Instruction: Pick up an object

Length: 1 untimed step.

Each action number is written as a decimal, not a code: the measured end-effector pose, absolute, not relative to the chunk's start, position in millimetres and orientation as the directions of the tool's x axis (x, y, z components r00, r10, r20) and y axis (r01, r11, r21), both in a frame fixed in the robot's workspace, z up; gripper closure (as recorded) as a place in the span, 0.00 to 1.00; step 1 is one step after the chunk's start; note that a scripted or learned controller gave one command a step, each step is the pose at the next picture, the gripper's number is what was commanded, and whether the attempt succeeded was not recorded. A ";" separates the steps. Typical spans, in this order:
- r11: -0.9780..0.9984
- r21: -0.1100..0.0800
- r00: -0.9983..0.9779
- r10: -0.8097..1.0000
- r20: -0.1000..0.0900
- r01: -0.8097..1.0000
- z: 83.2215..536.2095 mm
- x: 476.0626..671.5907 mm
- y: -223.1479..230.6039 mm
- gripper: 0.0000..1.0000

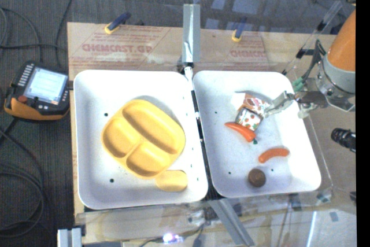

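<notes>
A small patterned carton lies tilted near the middle of the right white bin, just above an orange carrot. The gripper hovers beside the carton's right end; whether its jaws are open cannot be told. The carton looks light and crushable, best pinched gently across its flat sides.

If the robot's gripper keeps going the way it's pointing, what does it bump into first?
Probably the patterned carton. The gripper points left toward it in the right bin, and it looks nearly touching, though height is hard to judge.
</notes>
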<state>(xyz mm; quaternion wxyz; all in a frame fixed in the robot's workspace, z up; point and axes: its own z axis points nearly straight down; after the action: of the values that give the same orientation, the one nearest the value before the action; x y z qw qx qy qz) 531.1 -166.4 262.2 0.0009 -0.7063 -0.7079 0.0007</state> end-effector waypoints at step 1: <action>-0.018 -0.004 0.018 1.000 0.000 1.000 118.3 559.3 -174.7 0.00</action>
<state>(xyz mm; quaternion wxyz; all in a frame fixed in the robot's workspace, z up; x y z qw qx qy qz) 559.3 -174.7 118.3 0.0015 -0.7134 -0.7008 0.0013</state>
